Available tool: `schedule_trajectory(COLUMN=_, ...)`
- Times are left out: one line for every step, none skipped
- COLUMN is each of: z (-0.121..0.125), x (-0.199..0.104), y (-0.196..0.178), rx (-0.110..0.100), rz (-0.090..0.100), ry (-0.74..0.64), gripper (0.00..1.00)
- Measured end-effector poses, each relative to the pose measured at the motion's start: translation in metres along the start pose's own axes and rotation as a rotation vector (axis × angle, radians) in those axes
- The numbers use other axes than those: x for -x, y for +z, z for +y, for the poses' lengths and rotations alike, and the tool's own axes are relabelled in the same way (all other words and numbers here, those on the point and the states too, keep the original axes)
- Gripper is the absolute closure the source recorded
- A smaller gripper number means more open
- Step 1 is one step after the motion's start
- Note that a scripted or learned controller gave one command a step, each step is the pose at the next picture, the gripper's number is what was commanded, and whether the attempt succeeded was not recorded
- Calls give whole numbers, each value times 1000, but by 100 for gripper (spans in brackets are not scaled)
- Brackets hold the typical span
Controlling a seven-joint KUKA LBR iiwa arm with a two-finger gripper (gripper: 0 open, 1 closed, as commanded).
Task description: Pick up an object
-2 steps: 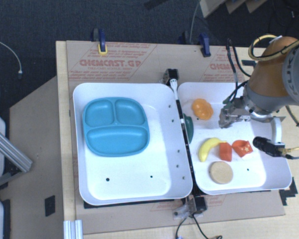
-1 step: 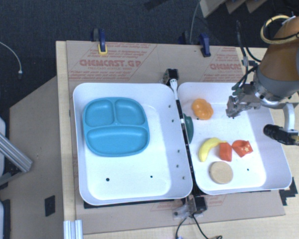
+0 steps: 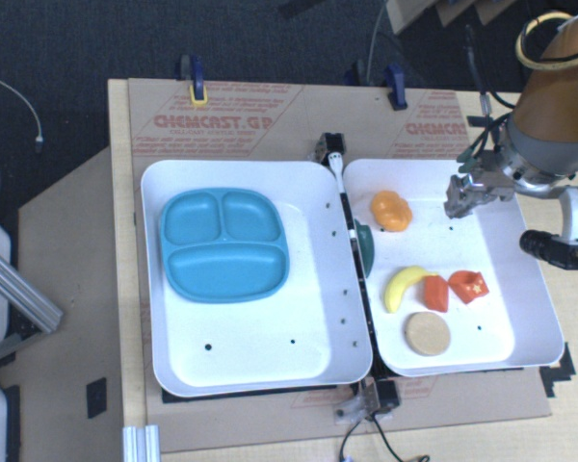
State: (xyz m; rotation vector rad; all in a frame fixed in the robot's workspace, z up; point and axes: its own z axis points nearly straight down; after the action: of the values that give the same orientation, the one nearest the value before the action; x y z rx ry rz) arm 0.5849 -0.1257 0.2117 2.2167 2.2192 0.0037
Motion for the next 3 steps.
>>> schedule_trajectory(z=4, x=-52, y=6, rx=-7, rz=4, ry=-4, gripper=100)
schedule_trajectory(z=9, x=-104, y=9, rx=-7, rz=4, ry=-5, gripper=100)
schedule_trajectory(z=14, x=-150, y=0, rx=-2, rz=3, ry=-4, gripper=100)
